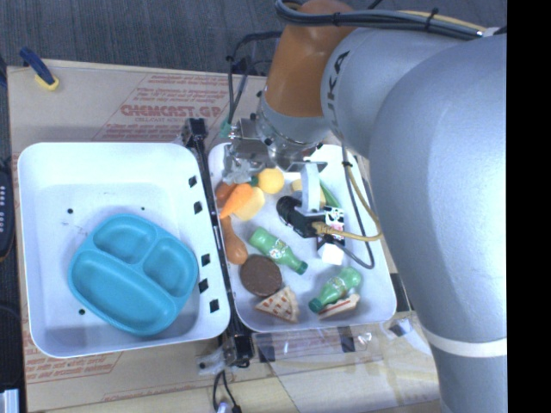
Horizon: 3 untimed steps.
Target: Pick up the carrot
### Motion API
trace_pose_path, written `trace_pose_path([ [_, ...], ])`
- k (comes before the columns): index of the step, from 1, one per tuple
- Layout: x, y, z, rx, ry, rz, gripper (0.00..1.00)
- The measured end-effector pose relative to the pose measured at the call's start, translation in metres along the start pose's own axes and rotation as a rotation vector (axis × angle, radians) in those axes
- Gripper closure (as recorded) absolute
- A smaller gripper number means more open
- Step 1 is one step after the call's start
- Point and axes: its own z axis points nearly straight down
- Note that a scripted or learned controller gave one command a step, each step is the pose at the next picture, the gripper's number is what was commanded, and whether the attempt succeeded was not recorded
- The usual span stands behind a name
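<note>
Pizza slice [278, 305] and cookie [260, 275] up front, carrot [233, 241] wedged along the right bin [379, 312] left wall, claw [244, 163] hovering over the orange fruit [242, 202] instead, can't tell if spread or pinched — could easily snag the wrong thing or scrape the wall.

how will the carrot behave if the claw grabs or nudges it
The carrot looks like smooth moulded toy plastic, so probably stiff, light and a bit slippery. Its long tapered shape may roll or pivot when nudged. It lies against the right bin's left wall, which could hamper a clean grasp.

Dark carpet [129, 15] behind cardboard-topped bench [164, 101]
</note>
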Motion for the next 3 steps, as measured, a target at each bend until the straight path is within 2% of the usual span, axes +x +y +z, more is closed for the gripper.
trace_pose_path([
  [1,0.073,-0.067,0.037,0.009,0.001,0.189,1.00],
  [2,0.102,-0.060,-0.072,-0.006,0.004,0.274,1.00],
  [3,0.212,-0.068,-0.018,0.009,-0.001,0.081,1.00],
])
